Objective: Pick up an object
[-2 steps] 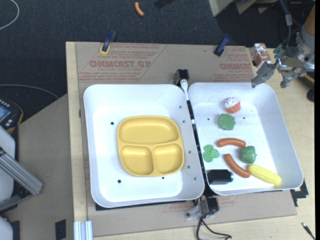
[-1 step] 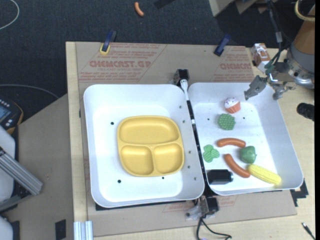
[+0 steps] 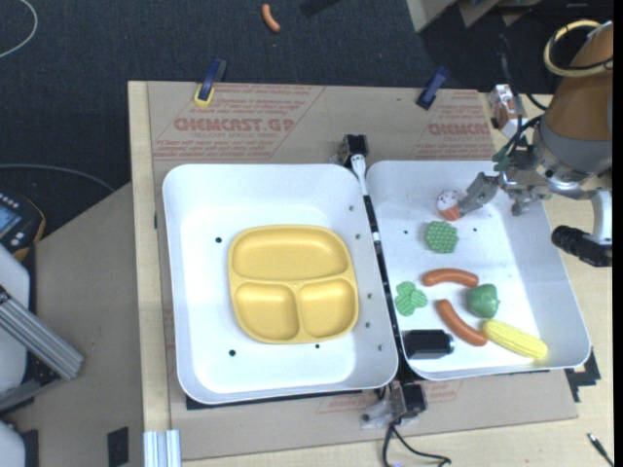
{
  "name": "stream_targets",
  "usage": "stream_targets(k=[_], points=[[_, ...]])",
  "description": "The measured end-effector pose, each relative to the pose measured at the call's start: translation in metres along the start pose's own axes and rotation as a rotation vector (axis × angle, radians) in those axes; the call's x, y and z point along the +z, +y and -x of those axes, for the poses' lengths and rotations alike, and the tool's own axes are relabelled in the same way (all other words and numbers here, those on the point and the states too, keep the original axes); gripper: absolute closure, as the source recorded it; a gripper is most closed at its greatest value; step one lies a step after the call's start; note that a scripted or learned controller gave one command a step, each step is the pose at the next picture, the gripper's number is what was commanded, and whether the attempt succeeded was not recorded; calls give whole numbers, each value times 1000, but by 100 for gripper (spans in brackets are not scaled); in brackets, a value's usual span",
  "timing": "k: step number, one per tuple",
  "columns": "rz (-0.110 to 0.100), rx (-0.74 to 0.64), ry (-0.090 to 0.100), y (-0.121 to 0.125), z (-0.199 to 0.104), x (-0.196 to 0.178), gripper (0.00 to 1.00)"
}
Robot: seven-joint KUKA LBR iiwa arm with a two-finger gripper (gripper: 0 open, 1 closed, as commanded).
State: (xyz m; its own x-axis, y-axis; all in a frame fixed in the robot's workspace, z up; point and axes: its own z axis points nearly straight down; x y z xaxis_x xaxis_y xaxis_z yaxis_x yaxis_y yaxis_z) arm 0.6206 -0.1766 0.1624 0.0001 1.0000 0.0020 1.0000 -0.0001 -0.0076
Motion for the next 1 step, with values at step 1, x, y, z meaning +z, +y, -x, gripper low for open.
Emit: stream_targets(k=[1], points=[[1, 0, 0, -6, 1, 45, 0]])
